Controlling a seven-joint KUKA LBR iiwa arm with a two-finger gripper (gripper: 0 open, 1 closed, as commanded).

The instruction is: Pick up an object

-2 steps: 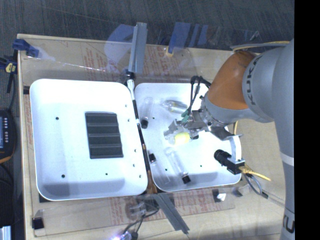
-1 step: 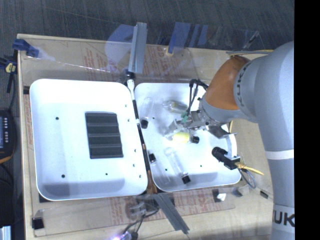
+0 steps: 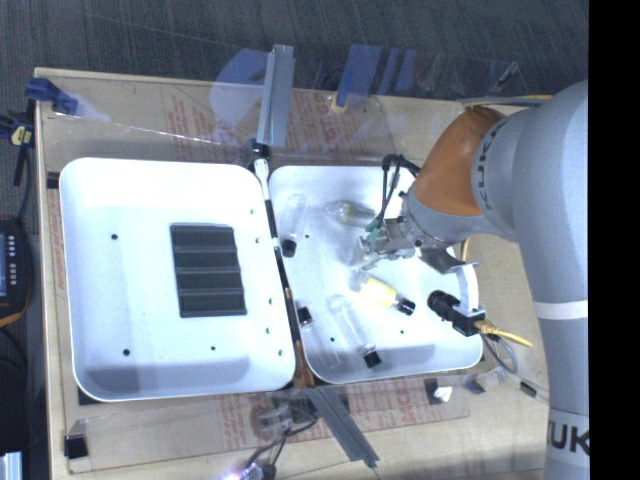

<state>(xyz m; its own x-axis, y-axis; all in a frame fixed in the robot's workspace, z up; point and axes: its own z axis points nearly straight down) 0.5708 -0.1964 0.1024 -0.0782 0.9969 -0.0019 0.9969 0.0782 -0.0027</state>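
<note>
Your tan, red-lettered bench top point(image 3: 150, 133) sits on dark grey carpet point(image 3: 150, 18) across the upper frame. At left centre, the shallow white left bin point(image 3: 90, 268) carries a dark ribbed rectangular tray point(image 3: 208, 270). The shallow white right bin point(image 3: 440, 353), centre right, holds a clear bottle with a black cap point(image 3: 355, 333), a yellow tube with a black cap point(image 3: 385, 294) and a clear glass bulb point(image 3: 345, 211). The two-finger gripper point(image 3: 375, 251) hangs just above the yellow tube; you cannot tell its opening.
</note>
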